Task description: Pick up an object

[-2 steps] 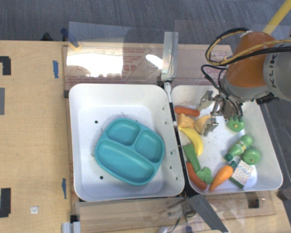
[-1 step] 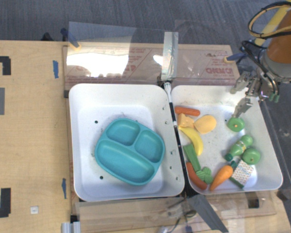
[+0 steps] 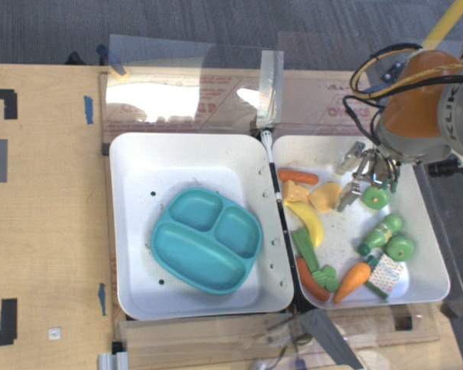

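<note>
Teal is what catches my eye first: a three-part plate (image 3: 207,240) lies in the left bin (image 3: 131,160), slightly tilted toward the near right corner. My arm (image 3: 420,102) reaches in from the right, its orange band sitting above the wrist over the far edge of the right bin (image 3: 428,241).

I see the gripper (image 3: 360,182) hanging over the far middle of the right bin, its metal fingers (image 3: 347,197) pointing down and left. They look spread a little with nothing between them; I see no toy in their grasp. One fingertip sits just beside a pale orange piece (image 3: 325,196), and a green round toy (image 3: 375,198) lies right next to the other side of the claw.

Everything I could pick is in the right bin. A red-orange sausage shape (image 3: 298,177) lies at the far left by the divider. A banana (image 3: 305,218) curves below it. A green pepper-like piece (image 3: 314,259) and a red one (image 3: 312,281) lie along the near left wall. A carrot (image 3: 353,279) lies at the near edge, touching a small printed packet (image 3: 387,276). Two more green toys (image 3: 383,232) (image 3: 401,247) lie near the right wall.
</note>
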You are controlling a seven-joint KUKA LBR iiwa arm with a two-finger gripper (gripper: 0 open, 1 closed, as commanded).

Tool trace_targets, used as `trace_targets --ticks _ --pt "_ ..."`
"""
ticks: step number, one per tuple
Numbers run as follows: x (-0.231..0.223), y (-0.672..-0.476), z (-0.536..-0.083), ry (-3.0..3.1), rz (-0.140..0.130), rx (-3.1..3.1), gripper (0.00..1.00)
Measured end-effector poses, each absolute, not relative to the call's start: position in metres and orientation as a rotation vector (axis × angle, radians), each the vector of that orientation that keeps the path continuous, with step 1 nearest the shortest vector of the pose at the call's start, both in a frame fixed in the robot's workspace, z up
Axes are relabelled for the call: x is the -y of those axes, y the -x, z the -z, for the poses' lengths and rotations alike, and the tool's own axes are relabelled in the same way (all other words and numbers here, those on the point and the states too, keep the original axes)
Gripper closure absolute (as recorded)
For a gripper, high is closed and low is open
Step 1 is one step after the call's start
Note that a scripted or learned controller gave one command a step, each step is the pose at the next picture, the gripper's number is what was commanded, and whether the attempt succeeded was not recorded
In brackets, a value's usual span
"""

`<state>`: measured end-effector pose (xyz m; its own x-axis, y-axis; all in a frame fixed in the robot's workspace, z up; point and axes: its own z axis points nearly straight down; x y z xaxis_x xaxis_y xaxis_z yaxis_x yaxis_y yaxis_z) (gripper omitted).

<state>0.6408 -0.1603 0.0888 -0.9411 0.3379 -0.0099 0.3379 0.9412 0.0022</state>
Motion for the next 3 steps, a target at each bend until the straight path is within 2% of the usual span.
trace_targets --ticks 1,2,3 --pt "0.161 -0.644 -0.103 -0.532 0.003 -3.072 1.00" --pt "0.226 -0.612 -0.150 -0.130 0.006 -3.127 1.00" --pt "0.222 -0.567 -0.089 -0.383 0.001 -3.107 1.00"
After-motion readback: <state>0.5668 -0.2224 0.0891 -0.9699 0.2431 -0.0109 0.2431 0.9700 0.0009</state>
